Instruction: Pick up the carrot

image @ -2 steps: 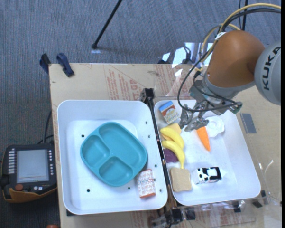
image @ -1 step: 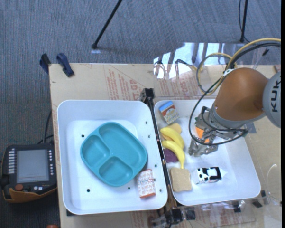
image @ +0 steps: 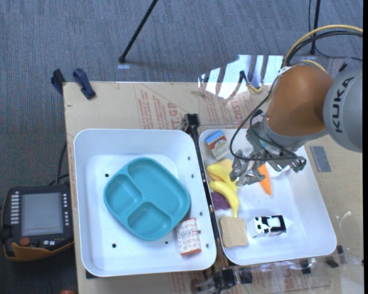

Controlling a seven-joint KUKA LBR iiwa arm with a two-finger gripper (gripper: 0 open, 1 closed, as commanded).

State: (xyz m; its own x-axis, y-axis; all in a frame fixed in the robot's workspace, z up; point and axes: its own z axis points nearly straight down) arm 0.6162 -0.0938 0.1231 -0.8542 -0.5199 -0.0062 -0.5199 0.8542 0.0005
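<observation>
The carrot (image: 266, 180) is a short orange piece lying in the right bin (image: 309, 216), near that bin's middle. My gripper (image: 250, 174) reaches down from the orange wrist band and sits low in the bin, right against the carrot's left side. The carrot's upper end is partly hidden behind the gripper's body. Whether the carrot is between the jaws cannot be made out from this angle.
A banana (image: 225, 181) and a purple item (image: 218, 200) lie just left of the gripper. A small carton (image: 217, 143) is at the back, a bread slice (image: 234, 231) and a black-and-white toy (image: 269, 225) at the front. The left bin (image: 89, 225) holds a teal divided plate (image: 147, 198) and a snack packet (image: 188, 236).
</observation>
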